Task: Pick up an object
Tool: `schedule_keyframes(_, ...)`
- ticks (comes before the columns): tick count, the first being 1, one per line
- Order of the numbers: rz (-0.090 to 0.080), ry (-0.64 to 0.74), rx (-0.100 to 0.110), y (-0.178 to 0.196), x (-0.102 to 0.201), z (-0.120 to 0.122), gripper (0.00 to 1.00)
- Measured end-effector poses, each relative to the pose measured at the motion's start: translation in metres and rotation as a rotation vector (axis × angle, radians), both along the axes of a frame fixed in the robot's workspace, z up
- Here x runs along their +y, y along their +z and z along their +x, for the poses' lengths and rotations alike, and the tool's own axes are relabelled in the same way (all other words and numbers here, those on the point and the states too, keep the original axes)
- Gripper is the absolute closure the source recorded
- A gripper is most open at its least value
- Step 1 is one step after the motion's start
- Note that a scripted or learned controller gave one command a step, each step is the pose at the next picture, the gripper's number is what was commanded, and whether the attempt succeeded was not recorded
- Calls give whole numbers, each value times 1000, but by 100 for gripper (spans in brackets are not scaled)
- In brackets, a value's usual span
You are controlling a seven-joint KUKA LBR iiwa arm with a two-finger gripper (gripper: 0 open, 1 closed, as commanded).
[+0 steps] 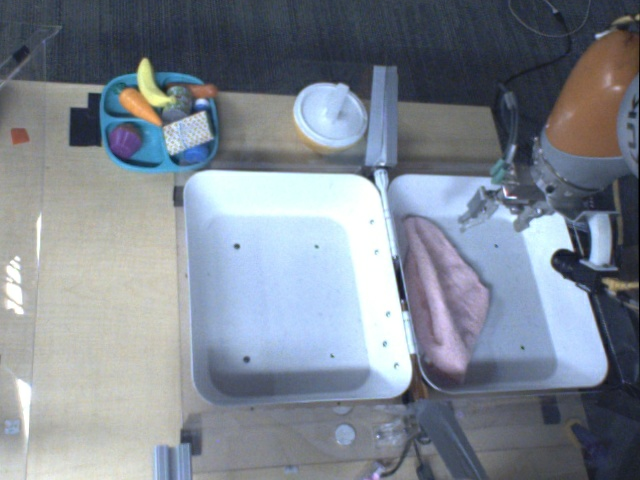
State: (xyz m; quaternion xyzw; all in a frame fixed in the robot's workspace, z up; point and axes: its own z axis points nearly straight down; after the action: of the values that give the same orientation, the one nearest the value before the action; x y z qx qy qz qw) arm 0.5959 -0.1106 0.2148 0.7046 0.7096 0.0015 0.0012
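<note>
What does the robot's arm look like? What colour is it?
The arm has a big rounded orange part with grey beside it. At its end sits a small silvery metal gripper with thin fingers, and a thin dark cable runs up behind it. Black parts show lower down.
</note>
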Motion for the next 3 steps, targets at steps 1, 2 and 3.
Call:
schedule_keyframes(1,-1,108,-8,-117,13,-11,0)
schedule_keyframes(2,-2,144,-12,-124,10,34,0)
schedule_keyframes(3,-5,287,-12,-123,17,39,0)
